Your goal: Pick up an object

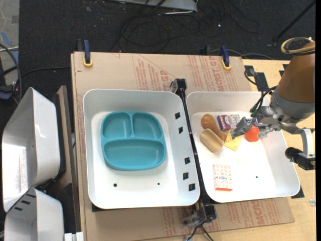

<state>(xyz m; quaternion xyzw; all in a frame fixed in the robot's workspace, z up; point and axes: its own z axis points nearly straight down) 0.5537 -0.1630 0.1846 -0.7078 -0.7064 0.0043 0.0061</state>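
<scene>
Camera view showed the gripper [249,128] low over the right bin [281,185], its fingers [243,126] parted around one small red object [252,133]; whether they actually clamped it could not be told. Just left of the fingers lay one yellow wedge [232,143], two brown bread-like rolls [211,140] touching side by side, and one purple packet [228,121]. One white card with orange print [223,176] lay apart, nearer the bin's front. The left bin [95,185] held one teal divided plate [133,139] with three compartments. Two bins sat side by side on the bench [145,69].
</scene>
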